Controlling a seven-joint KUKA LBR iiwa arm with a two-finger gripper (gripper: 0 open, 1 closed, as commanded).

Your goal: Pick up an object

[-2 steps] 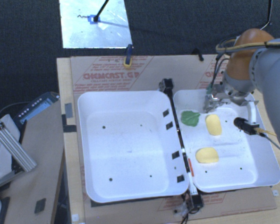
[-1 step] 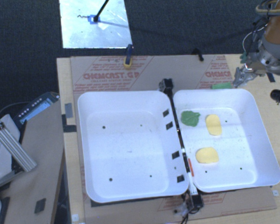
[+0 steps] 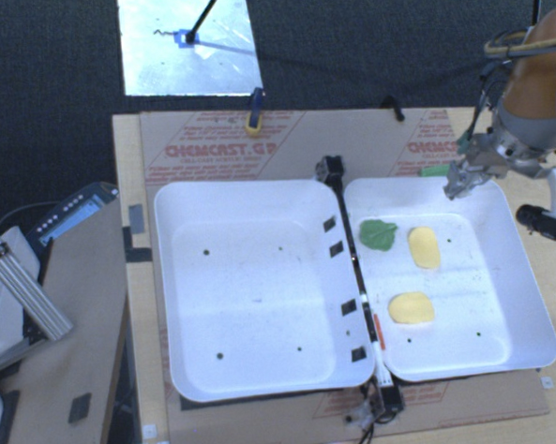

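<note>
White bins (image 3: pixel 248 195), two yellow pieces (image 3: pixel 424 248), one green piece (image 3: pixel 378 234)

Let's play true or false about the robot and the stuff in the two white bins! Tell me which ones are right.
1. The right bin holds three things. True.
2. The green piece lies in the left bin. False: it lies in the right bin, near the divider.
3. Two yellow pieces lie in the right bin. True.
4. The gripper hangs over the left bin. False: it is at the right bin's far edge.
5. The gripper holds a yellow piece. False: both yellow pieces lie on the bin floor.
</note>
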